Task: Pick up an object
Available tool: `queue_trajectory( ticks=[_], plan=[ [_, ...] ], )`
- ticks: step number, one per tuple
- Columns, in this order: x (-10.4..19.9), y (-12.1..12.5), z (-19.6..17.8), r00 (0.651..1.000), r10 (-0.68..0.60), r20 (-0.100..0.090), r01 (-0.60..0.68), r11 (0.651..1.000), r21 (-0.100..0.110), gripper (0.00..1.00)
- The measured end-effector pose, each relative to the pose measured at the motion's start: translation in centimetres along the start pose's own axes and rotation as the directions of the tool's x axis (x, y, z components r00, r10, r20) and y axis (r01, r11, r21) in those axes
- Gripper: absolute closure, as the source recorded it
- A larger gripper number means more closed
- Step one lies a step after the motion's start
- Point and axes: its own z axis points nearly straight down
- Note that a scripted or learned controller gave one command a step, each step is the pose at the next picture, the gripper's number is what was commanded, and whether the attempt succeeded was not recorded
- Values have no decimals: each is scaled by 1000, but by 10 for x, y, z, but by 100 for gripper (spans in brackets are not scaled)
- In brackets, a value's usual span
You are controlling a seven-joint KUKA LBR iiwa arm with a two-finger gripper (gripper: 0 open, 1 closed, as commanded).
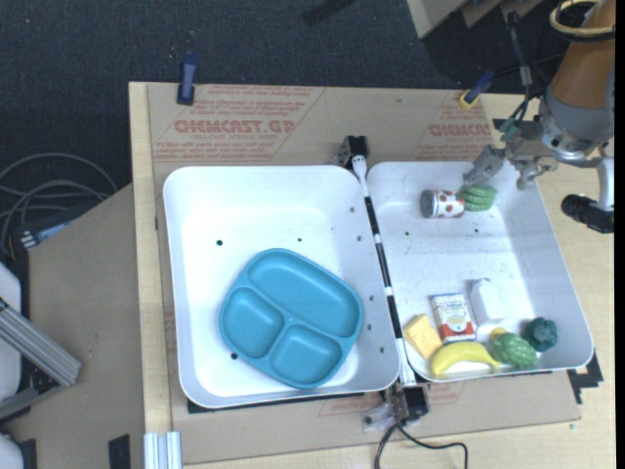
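Observation:
My gripper (506, 170) hangs over the far right corner of the right bin (547, 252), below the orange-banded wrist. Its two fingers look spread open, with nothing between them. The left fingertip (481, 172) is just above a light green lumpy object (479, 197). Touching that object's left side lies a small white can with red dots (441, 204), on its side. At the bin's near end sit a banana (461, 358), a yellow block (422, 335), a red-and-white carton (451, 316), a white piece (485, 299), a light green vegetable (515, 349) and a dark green one (540, 333).
The left bin (195, 213) holds a blue divided plate (290, 316). A black clamp (355, 149) sits at the far end of the wall between the bins. The bins rest on a cardboard-covered bench (244, 115).

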Motion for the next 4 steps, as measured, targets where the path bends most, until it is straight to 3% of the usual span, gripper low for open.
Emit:
queue_trajectory(
  ticks=[1,2,3,4],
  plan=[
    [22,5,55,1000,0,4,0,1000,-17,0],
    [53,2,72,1000,1,3,-1,1000,-7,0],
    [21,1,79,1000,1,2,-1,1000,-5,0],
    [10,-74,79,1000,0,1,0,1000,-5,0]
  ],
)
